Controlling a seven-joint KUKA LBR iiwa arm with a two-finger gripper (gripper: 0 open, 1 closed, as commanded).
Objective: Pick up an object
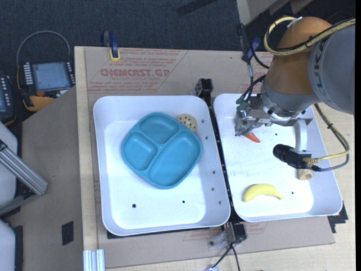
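you'll find the gripper point(246, 130) low in the right bin point(324, 199), with the small orange carrot point(254, 137) just beside its tip; you cannot tell whether it's wide or narrow. a toy banana point(262, 192) lies nearer the front, well apart.

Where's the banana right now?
The banana lies in the right bin, near its front edge, below the gripper and the small orange piece.

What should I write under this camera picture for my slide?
Robot gripper down by an orange thing, banana nearby.
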